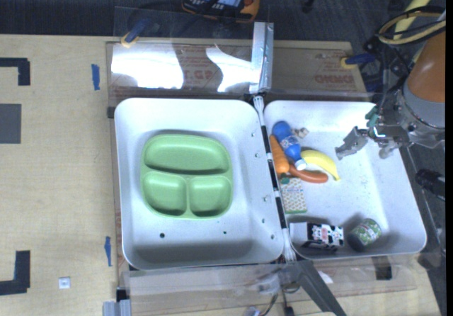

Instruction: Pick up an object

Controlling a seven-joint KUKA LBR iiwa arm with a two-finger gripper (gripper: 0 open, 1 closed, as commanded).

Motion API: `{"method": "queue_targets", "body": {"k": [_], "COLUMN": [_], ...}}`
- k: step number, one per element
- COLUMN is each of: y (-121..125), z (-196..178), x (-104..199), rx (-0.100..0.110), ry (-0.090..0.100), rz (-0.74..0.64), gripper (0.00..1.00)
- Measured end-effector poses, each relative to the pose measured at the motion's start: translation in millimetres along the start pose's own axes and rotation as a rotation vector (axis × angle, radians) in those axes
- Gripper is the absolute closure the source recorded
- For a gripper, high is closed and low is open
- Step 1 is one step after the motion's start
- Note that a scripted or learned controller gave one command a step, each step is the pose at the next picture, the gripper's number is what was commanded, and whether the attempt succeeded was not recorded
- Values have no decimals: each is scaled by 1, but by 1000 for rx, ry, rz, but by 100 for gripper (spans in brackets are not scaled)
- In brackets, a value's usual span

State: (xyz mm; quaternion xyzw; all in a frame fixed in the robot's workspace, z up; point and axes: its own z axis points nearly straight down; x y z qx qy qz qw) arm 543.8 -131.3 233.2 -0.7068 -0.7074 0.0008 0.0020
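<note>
The gripper (369,139) is hanging over the upper right part of the right bin (396,194), fingers spread apart and gripping nothing. The pick is judged not yet begun: all items are lying loose. Nearest, just to the gripper's left and slightly lower, a banana (322,164) is lying with its long axis running from upper left to lower right. Beyond it, 1 blue bottle (287,139) and 1 carrot (280,156) are resting against the bin's left wall. The left bin (134,130) is holding a green tray (187,173).
</note>
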Motion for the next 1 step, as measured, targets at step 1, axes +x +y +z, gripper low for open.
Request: {"method": "queue_targets", "body": {"k": [1], "y": [26], "z": [111], "x": [-20], "rx": [-3], "ry": [-1], "rz": [52], "gripper": [0]}}
